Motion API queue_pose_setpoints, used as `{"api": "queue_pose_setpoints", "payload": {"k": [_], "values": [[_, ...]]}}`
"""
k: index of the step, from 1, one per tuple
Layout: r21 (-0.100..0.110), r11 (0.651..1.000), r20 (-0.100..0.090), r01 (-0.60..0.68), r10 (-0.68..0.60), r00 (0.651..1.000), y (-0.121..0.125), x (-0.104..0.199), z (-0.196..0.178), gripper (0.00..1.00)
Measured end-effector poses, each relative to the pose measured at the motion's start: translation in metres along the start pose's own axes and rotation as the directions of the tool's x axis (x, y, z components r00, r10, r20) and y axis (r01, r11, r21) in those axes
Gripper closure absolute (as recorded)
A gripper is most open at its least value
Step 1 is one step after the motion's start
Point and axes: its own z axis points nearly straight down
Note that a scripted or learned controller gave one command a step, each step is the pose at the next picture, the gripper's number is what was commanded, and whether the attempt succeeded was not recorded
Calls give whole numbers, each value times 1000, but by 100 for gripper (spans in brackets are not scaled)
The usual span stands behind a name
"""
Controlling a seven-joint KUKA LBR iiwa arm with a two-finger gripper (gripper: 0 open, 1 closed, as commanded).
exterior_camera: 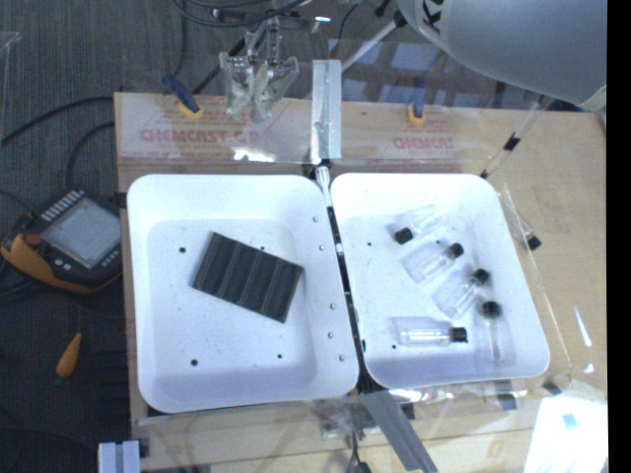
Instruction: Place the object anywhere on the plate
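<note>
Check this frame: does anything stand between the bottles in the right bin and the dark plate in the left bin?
Only the raised rims where the two bins meet. The clear bottles lie in the right bin, the dark ridged plate flat in the left bin with nothing on it. The gripper hangs above the bench's far edge.

The wooden bench [577, 215] bears two shallow white bins side by side: the left bin [148, 264] and the right bin [513, 230].

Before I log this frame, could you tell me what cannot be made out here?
- End effector: small and blurred against the clear wall; finger state unreadable.
- Clear bottles in the right bin: transparent on white, outlines faint, exact count uncertain.
- Arm: cut off by the top edge.
</note>
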Motion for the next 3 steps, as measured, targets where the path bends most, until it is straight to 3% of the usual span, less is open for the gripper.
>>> {"api": "queue_pose_setpoints", "payload": {"k": [1, 2, 3], "values": [[-2, 947, 1, 321, -321, 947, 0, -7, 1, 100], [-1, 715, 2, 699, -699, 715, 1, -11, 1, 100], [-2, 358, 4, 934, -934, 358, 1, -11, 2, 100]]}}
